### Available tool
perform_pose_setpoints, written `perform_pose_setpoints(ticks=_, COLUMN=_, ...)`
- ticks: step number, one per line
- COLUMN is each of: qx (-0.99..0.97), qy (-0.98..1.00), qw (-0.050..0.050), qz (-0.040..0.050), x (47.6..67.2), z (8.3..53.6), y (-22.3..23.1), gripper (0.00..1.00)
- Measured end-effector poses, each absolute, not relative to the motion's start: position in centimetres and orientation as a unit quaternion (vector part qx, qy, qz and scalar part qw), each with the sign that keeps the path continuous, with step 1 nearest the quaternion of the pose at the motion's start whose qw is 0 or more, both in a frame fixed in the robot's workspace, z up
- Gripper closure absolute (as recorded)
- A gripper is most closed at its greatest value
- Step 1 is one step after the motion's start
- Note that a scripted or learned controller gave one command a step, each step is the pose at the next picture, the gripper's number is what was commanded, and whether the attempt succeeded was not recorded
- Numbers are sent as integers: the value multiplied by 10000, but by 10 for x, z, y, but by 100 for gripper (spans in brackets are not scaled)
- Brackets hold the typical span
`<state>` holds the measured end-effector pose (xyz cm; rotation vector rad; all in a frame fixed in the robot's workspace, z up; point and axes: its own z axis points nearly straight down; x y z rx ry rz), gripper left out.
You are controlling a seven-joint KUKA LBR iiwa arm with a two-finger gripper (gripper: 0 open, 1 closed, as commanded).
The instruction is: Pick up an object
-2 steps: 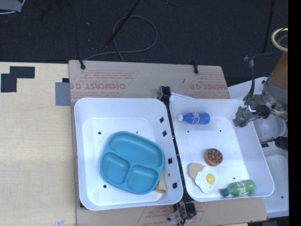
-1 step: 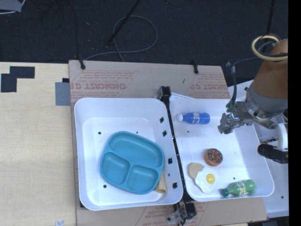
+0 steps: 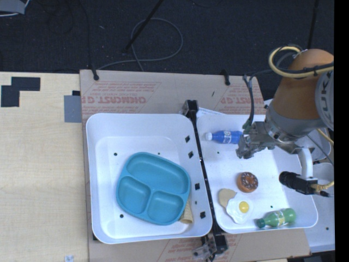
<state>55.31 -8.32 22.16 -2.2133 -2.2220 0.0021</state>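
Right bin (image 3: 226, 165): the hand (image 3: 246, 146) is positioned low over the upper part of this bin, just beside the base end of a blue bottle (image 3: 224, 137), which lies on its side with its white cap pointing toward the divider between the bins. Whether the hand is apart or together cannot be told from this angle, and nothing is seen clamped in it. Below the hand, apart from it, lies a chocolate-topped doughnut (image 3: 248, 182). Nearer the front wall are a tan wedge (image 3: 225, 196) and a fried egg (image 3: 239, 208), touching each other, and a green bottle (image 3: 278, 218) lying on its side near the front right corner. Left bin (image 3: 103, 146): one blue divided plate (image 3: 154, 187), lying flat, with a small tan item (image 3: 187, 216) at its lower right edge. Both bins sit on cardboard on the table (image 3: 38, 173).
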Motion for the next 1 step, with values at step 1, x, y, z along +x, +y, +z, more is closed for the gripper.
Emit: perform_pose_setpoints(ticks=1, qx=-7054, qy=-7088, qw=23, qz=3, x=546, z=232, y=-29, gripper=100)
